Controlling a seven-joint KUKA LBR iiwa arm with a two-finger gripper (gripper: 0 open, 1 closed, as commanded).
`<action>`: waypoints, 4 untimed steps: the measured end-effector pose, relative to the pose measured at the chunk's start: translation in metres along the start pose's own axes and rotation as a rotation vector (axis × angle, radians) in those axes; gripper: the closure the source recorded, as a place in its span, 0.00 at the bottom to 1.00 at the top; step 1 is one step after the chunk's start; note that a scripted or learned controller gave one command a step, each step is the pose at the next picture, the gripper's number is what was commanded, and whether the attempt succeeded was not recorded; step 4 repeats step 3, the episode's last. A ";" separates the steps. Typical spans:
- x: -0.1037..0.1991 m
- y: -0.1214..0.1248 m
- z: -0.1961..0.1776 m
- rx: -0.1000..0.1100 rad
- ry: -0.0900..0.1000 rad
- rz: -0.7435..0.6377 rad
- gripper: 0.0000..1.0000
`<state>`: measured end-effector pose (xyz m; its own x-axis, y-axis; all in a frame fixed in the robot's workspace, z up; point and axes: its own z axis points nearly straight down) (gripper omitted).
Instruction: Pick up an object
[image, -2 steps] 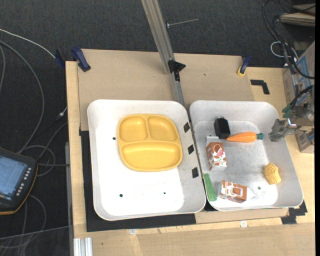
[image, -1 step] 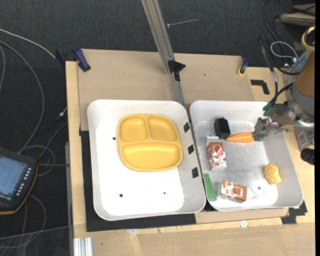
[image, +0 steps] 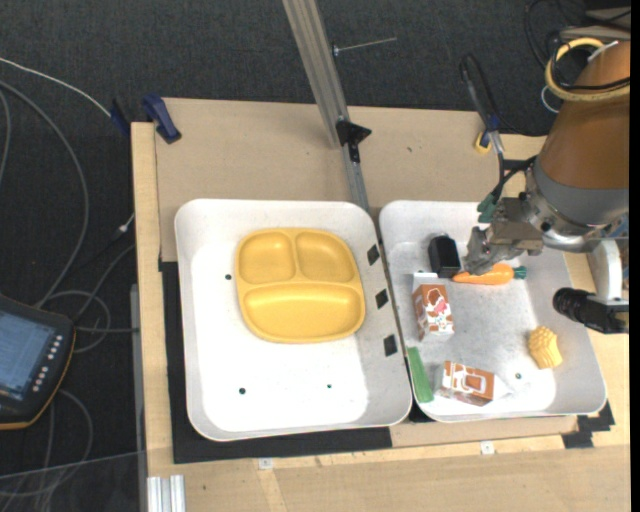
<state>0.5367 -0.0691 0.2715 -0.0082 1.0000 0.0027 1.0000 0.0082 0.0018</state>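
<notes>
The right bin (image: 500, 410) holds several small items. An orange carrot (image: 488, 277) lies near its far middle, with a black block (image: 443, 254) just to its left. A red-and-white carton (image: 433, 310) lies left of centre and a second carton (image: 468, 382) near the front. A green stick (image: 420, 374) lies along the bin's left wall, and a yellow corn piece (image: 543, 347) sits at the right. My gripper (image: 487, 256) is low over the carrot's far side, touching or nearly touching it.
The left bin (image: 200, 300) bears a yellow divided plate (image: 298, 283). A metal pole (image: 330, 90) slants down toward the gap between the bins. A black part (image: 585, 308) overhangs the right bin's right rim. Blue clamps (image: 160, 118) grip the bench's far edge.
</notes>
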 end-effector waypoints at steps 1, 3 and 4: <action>0.059 0.014 0.004 0.000 -0.001 0.000 1.00; 0.166 0.010 0.008 0.005 0.000 0.002 1.00; 0.166 0.010 0.008 0.005 0.000 0.002 1.00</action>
